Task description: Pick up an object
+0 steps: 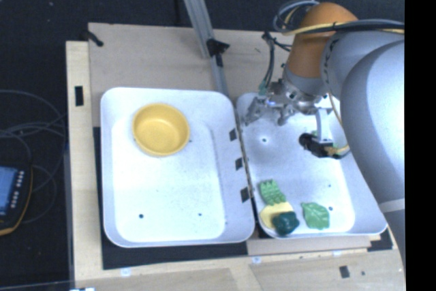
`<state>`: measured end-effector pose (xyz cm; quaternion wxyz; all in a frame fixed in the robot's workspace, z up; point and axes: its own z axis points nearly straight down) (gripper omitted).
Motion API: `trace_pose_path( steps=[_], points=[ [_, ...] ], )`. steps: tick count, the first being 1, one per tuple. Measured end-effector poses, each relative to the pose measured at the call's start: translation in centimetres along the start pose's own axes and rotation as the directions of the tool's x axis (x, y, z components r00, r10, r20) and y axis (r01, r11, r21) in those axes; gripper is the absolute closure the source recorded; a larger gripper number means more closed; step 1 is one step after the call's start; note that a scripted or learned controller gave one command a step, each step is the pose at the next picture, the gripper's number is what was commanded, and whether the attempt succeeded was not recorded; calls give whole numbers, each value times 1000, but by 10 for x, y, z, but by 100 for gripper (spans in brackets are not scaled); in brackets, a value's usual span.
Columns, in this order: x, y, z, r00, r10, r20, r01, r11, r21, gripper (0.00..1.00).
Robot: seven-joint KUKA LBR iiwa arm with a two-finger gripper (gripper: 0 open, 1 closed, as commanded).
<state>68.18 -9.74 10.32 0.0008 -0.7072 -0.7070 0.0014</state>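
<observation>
Camera view. My gripper (267, 109) hangs over the far end of the right bin (340, 197), fingers pointing down toward the bin floor. Fingers look spread apart, with nothing between them. At the near end of the right bin, well apart from my gripper: a light green ridged piece (272, 192), a yellow piece (270, 217) touching a dark green block (287, 222), and a second green piece (315, 215) just beside them. Left of the right bin, the left bin (170, 208) holds a yellow bowl (161, 129), upright, toward its far end.
</observation>
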Motion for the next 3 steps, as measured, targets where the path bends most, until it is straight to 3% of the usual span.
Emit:
trace_pose_path(
  steps=[1,3],
  points=[
    [0,1,-14,1000,0,0,0,1000,-6,100],
    [-3,4,-122,1000,0,-1,0,1000,-8,100]
  ],
)
